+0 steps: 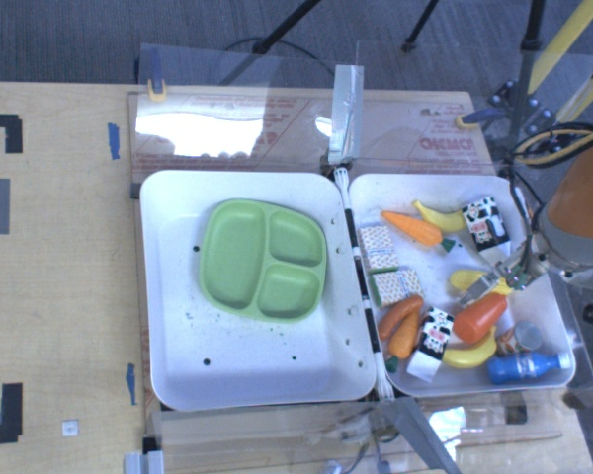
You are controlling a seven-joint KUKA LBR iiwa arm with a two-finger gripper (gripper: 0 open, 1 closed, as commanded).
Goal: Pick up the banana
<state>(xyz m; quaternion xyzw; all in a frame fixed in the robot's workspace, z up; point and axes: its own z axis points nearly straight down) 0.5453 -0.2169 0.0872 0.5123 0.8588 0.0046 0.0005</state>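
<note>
Over the right bin (558,309), we see the arm lean in, its gripper (504,280) low by a yellow banana (468,280); we cannot tell its grip. On the wooden bench (49,304), the left bin (168,354) holds a green plate (264,260).

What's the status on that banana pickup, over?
Gripper low in right bin, fingers unclear. Banana at bin's far side, beside carrot, untouched. Second banana near front, under red pepper.

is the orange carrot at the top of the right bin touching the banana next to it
Touching. The camera view shows the carrot lying against the banana near the right bin's far wall, with no white floor visible between them.
</note>
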